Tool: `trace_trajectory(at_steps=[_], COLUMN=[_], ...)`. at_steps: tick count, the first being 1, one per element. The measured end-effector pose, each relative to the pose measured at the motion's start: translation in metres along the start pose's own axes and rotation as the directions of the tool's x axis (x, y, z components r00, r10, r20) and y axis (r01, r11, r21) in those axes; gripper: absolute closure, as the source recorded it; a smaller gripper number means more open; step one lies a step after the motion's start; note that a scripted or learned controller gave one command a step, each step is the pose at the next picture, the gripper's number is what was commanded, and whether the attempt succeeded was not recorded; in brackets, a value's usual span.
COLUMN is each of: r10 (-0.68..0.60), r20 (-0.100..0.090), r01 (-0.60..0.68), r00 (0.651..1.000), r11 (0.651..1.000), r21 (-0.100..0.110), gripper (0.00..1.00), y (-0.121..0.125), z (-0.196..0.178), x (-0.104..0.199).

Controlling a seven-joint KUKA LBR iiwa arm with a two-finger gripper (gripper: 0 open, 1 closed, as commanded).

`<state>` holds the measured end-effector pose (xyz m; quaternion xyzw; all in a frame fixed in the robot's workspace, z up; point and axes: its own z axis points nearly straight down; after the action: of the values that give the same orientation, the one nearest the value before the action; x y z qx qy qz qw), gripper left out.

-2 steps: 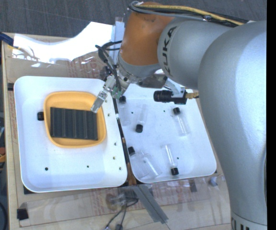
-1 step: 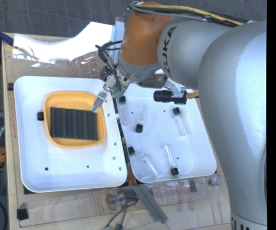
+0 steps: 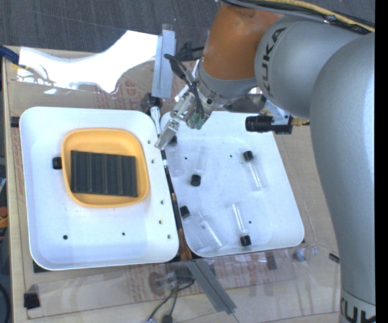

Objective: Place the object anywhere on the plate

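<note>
A yellow plate point(image 3: 79, 142) lies in the left bin point(image 3: 93, 241) and bears a dark ridged rectangular block point(image 3: 106, 172). Several clear tubes with black caps lie in the right bin point(image 3: 281, 207): one at the right point(image 3: 252, 172), one near the front point(image 3: 236, 217), one at the front left point(image 3: 206, 231), and one near the middle point(image 3: 196, 170). My gripper point(image 3: 168, 132) hangs low over the back left corner of the right bin, at the seam between the bins. I see nothing held in it.
A small black piece point(image 3: 57, 162) lies in the left bin just left of the plate. The arm's grey body point(image 3: 329, 113) covers the right side of the bench. A white sheet point(image 3: 113, 59) lies behind the bins.
</note>
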<state>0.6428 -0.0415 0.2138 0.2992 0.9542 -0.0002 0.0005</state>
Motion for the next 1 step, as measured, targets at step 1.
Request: trace_trajectory(at_steps=[1], r10=[-0.325], r20=[-0.004], r01=[0.325], r00=[0.946], r11=[0.946], r21=[0.000], gripper=[0.00], y=[0.0138], z=[0.0118], x=[0.0291])
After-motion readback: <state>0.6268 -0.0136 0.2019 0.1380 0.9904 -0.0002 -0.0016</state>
